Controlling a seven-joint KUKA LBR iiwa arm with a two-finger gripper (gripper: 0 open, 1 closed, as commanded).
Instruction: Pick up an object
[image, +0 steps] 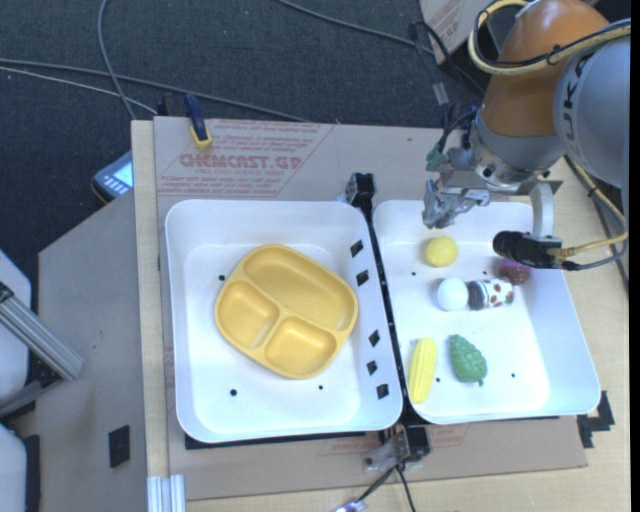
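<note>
Grey arm (600, 90) with orange band (540, 50); yellow cable looped around it; metallic claw (447, 208).

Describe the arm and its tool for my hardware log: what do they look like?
The arm is bulky and rounded, grey, with a glossy orange band above the wrist. Yellow and black cables loop around that band. Below it hangs the tool, a small metal assembly with thin wires. A black cylindrical part with a cable sticks out beside it.
</note>
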